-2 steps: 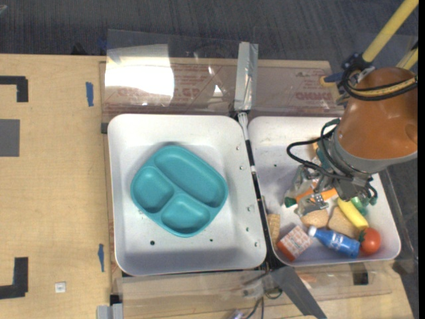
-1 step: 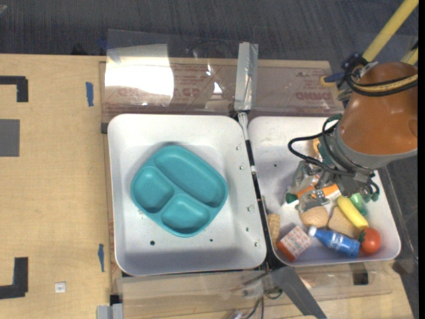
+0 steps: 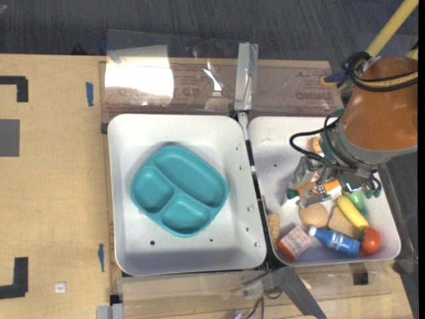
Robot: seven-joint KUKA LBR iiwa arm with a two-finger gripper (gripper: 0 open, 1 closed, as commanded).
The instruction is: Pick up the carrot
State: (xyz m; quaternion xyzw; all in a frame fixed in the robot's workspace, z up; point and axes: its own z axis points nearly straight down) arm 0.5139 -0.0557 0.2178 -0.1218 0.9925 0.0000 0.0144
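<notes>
— What are your fingers [image 3: 317, 178] doing?

— They hang low in the right bin [image 3: 272, 145], right over the carrot [image 3: 312, 189]. My wrist hides them, so I cannot tell how far apart they stand or whether they grip anything.

— Where is the carrot?

— Just beneath me, orange with a green tip pointing left, near the bin's middle. Close by lie a yellow banana [image 3: 352, 211], a round biscuit [image 3: 313, 215], a blue bottle [image 3: 337, 242], a tomato [image 3: 370, 240] and a small red carton [image 3: 295, 242].

— Beyond that?

— The left bin [image 3: 133, 131] on the bench [image 3: 46, 178] carries a teal divided plate [image 3: 178, 189].
</notes>
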